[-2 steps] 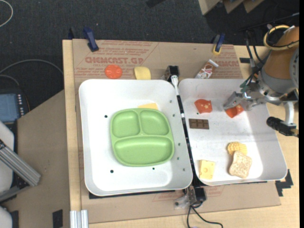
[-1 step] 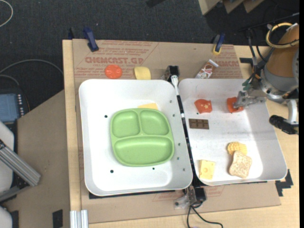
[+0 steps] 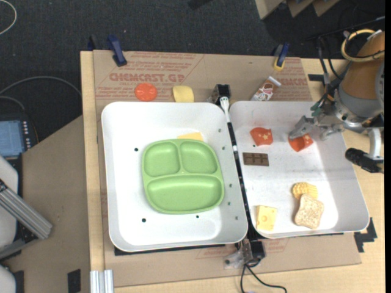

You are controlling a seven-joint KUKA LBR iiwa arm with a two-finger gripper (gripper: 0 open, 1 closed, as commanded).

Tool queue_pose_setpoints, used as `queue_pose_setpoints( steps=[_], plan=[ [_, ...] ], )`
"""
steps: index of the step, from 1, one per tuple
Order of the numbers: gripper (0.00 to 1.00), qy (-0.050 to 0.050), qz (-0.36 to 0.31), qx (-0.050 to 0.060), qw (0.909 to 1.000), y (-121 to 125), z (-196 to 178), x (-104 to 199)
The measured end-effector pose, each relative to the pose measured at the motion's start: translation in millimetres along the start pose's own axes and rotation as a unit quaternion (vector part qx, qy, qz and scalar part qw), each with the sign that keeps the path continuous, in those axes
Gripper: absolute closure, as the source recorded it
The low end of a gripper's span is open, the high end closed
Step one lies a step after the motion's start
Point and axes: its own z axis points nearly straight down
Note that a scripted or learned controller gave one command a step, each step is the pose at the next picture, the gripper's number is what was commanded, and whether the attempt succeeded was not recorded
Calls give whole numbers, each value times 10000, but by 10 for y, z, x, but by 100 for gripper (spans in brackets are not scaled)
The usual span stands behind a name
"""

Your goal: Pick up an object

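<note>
Red piece (image 3: 300,143) lies in the right bin (image 3: 342,188), upper area, directly under the gripper (image 3: 305,132). Fingers' state cannot be told. Risk: an off-centre closure may push the small piece aside, likely yielding an empty grasp.

Two white bins (image 3: 116,163) side by side. One green tray (image 3: 182,176) in the left. In the right: two red pieces (image 3: 262,136), one chocolate (image 3: 256,159), one cracker (image 3: 303,190), one toast (image 3: 310,212), one cheese (image 3: 266,217).

A yellow piece (image 3: 190,137) lies partly hidden behind the green tray (image 3: 182,176).
</note>
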Motion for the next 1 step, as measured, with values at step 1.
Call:
queue_pose_setpoints(
  steps=[1],
  plan=[
    [100, -20, -3, -17, 10000, 6, -111, -11]
  ],
)
